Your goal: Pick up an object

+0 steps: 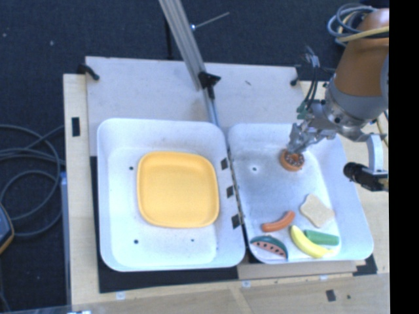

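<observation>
White bins sit side by side: the left bin (111,142) bears a yellow plate (177,189), the right bin (350,214) a donut (292,160), bread (317,210), sausage (278,222), banana (306,241), green piece (322,237) and watermelon slice (270,246). Gripper (298,146) hangs just above the donut near the bin's far wall; whether its jaws are parted or closed cannot be told

In the left white bin (118,142) lies a yellow plate (177,189). The right bin (262,142) holds an orange-brown doughnut (292,160), tan bread (317,209), orange sausage (278,222), yellow banana (305,242), green-rimmed red watermelon slice (270,246).
</observation>
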`<state>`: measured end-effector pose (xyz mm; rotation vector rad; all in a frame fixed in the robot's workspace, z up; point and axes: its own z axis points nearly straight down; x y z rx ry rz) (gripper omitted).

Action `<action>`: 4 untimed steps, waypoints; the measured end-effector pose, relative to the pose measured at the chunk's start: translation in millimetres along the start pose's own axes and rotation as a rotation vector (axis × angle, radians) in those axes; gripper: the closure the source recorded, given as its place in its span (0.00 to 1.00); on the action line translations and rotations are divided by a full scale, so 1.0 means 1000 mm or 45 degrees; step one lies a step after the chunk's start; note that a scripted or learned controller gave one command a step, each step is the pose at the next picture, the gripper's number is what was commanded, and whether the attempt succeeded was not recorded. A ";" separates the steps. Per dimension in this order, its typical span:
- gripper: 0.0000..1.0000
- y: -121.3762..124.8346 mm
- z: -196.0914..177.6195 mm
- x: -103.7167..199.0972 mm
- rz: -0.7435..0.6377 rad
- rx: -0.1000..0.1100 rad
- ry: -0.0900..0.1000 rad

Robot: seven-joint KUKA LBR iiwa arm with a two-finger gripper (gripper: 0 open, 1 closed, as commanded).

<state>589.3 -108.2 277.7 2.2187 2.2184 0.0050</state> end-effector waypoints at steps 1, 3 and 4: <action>1.00 -0.013 0.016 0.052 -0.003 0.007 0.002; 1.00 -0.033 0.038 0.151 -0.003 0.006 0.001; 1.00 -0.043 0.037 0.192 -0.004 0.005 0.002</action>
